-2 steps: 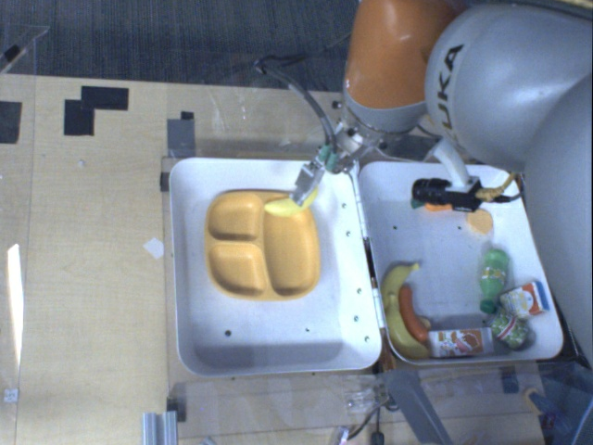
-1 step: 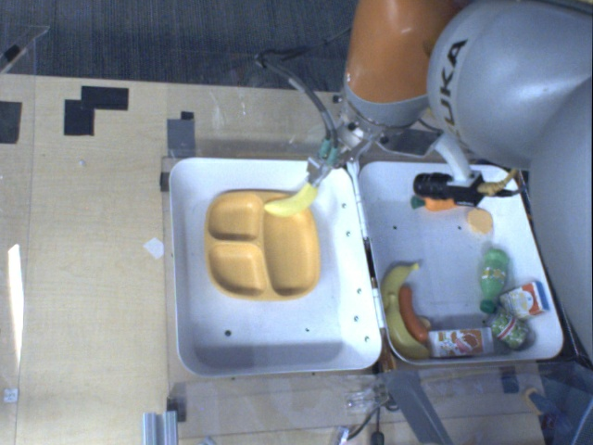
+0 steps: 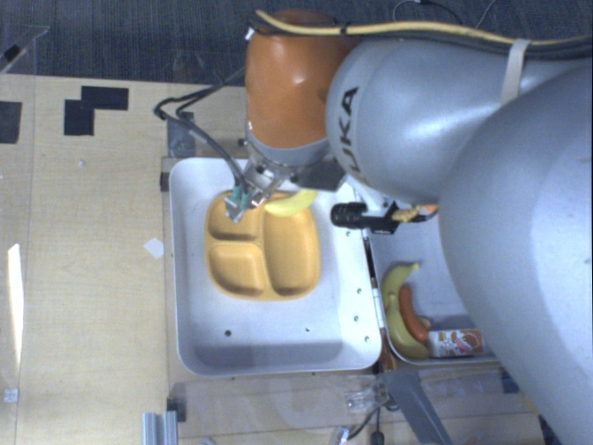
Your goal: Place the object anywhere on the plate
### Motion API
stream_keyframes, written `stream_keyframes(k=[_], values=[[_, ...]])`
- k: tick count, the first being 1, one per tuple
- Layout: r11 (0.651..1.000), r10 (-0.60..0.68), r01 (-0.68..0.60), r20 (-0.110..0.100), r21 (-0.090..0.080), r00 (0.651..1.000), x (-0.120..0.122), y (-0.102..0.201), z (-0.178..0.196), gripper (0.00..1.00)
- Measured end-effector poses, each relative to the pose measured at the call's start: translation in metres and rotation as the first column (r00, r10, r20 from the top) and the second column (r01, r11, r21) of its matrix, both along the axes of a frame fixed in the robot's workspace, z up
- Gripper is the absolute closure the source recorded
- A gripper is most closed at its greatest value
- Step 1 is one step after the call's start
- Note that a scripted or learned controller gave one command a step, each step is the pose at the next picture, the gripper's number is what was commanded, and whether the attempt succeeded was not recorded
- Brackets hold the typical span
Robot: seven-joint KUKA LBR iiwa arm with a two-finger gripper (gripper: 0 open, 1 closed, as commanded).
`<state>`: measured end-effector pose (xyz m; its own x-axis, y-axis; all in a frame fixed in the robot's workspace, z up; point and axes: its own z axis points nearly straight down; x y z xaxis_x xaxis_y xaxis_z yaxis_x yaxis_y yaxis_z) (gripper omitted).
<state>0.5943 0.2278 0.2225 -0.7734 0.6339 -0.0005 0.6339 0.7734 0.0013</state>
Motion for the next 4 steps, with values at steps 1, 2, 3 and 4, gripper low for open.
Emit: stream_keyframes(k=[1,2,3,4], values=[[0.995,0.1,-0.1,0.001,0.0,0.995,-0.044,-0.006,0.044,1.0],[0.995,0.1,-0.1,0.001,0.0,0.995,-0.044,-0.006,0.044,0.0],[0.995,0.101,-0.101,0.003,0.0,0.995,-0.041,-0.006,0.052,1.0],[0.988,0.154,-0.154,-0.001,0.0,0.988,-0.068,-0.029,-0.003,1.0]])
